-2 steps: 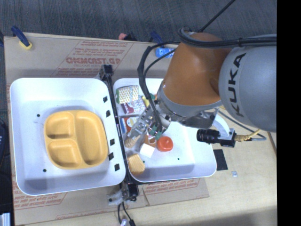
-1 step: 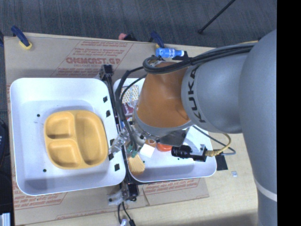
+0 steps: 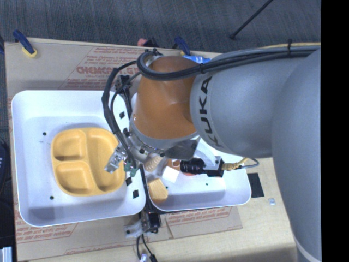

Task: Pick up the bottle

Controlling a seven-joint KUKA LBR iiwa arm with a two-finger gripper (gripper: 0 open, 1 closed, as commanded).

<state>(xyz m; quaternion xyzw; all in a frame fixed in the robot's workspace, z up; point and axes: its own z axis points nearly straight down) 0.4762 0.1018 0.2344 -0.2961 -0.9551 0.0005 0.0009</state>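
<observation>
Grey and orange, the arm (image 3: 218,108) looms over the right bin (image 3: 234,192) and hides most of it. Its gripper (image 3: 121,160) sits by the ridge between the bins, over the rim of a yellow divided tray (image 3: 82,160) in the left bin (image 3: 27,146); whether its fingers are apart I cannot tell. No bottle can be made out; a tan object (image 3: 158,191) lies in the right bin's near-left corner.
</observation>
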